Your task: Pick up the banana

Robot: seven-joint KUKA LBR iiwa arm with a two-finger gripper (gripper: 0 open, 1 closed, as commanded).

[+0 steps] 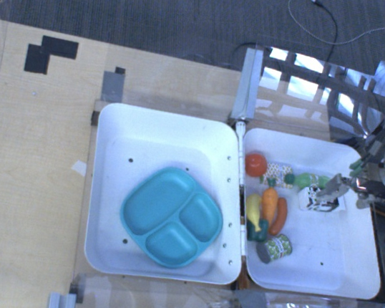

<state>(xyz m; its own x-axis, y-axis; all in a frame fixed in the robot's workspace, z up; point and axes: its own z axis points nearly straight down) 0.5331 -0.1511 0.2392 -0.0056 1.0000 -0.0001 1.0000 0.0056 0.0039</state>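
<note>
The small yellow plastic toy banana [252,210] lay in the right shallow white bin [325,276], hard against its left wall, touching the orange toy carrot [270,202]. It looked light, stiff and slick; its bare upper half seemed the likeliest hold. The tool [329,195] hung well apart from it; whether its fingers were apart could not be told. Counted: 1 banana, 2 bins, 1 teal divided plate [172,217], 1 red tomato [254,164], 1 carrot.

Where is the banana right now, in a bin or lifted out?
In the bin. The banana lies in the right bin against its left wall, beside the carrot; the gripper is apart from it, further right.
</note>
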